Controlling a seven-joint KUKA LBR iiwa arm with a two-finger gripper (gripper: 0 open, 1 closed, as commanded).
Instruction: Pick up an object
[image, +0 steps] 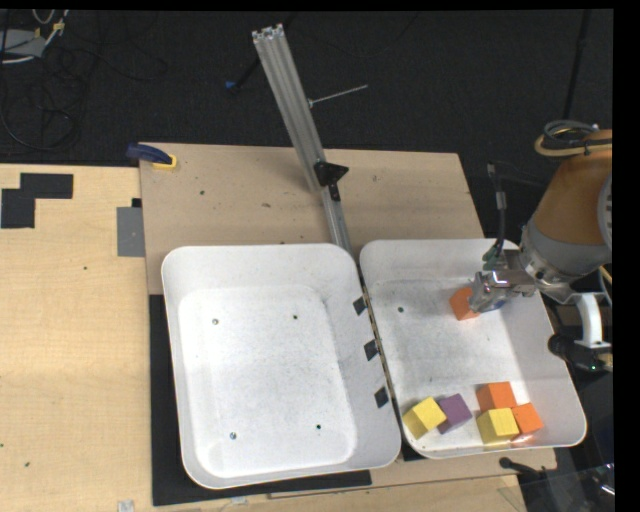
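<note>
target: orange block (463, 303), lying by itself in the upper half of the right bin (430, 340), well apart from the other blocks
pincer: (492, 291) low over the bin, coming in from the 3 o'clock side; you can't tell from this slanted view whether it's apart or together, the tips are too small and dark
key relation: block sits at about 8 o'clock from the pincer, just beside it, maybe touching; it reads as beside the tips, not between them
block axis: looks near cubic, no clear long side, edges turned a little off the bin walls
grip status: don't count this as a hold; nothing is visibly between the tips
next move, my read: you'd need a short shift toward 8 o'clock to centre over the block before closing
risk: closing from here could nudge the block toward 9 o'clock instead of catching it
others: yellow, purple and orange blocks cluster (478, 412) at the bin's 6 o'clock rim, out of the way
left bin: (200, 270) not involved
</note>
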